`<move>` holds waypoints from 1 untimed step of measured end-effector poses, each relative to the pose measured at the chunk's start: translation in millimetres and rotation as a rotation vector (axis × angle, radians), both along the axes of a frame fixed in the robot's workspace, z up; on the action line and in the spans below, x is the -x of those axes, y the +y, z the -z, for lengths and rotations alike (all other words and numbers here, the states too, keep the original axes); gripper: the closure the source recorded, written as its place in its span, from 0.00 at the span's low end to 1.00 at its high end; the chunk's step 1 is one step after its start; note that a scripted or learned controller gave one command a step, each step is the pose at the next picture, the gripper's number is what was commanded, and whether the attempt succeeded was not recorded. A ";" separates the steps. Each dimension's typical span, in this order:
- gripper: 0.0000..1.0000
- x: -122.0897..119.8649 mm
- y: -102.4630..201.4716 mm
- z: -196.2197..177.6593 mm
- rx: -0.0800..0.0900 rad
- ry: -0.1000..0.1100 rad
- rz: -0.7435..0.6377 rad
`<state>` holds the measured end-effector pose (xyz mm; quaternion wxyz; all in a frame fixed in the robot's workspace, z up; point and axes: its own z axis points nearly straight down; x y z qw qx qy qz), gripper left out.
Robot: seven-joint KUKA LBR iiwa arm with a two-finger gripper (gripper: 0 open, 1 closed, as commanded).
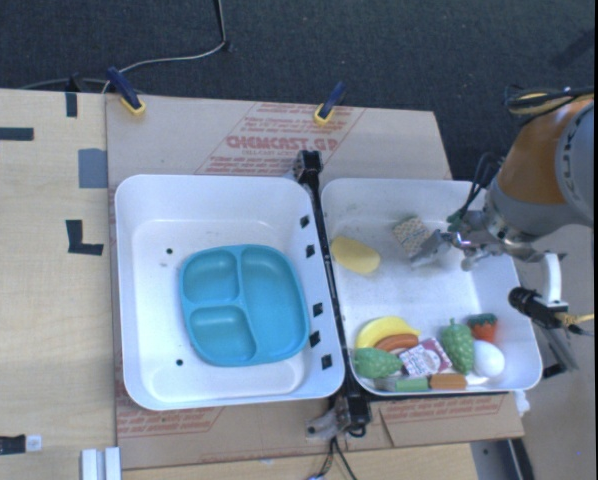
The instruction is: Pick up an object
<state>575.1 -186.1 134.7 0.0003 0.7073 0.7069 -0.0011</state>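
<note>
Pincer [431, 249] sat low in right bin [499, 298], upper part, fingers slightly apart w/ nothing between them. Tip just beside speckled tan block [411, 231], contact unclear. Yellow lump [356, 255] lay to its left. Toy food pile [429, 353] sat at near edge. Blue divided tray [243, 302] was in left bin [139, 268].

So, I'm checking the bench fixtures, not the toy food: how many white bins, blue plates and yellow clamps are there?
White bins: 2
Blue divided plate: 1
Yellow clamps on the cardboard's far edge: 2
Total: 5
</note>
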 end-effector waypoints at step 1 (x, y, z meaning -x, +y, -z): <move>0.00 -35.3 51.0 48.0 0.000 -0.004 -0.002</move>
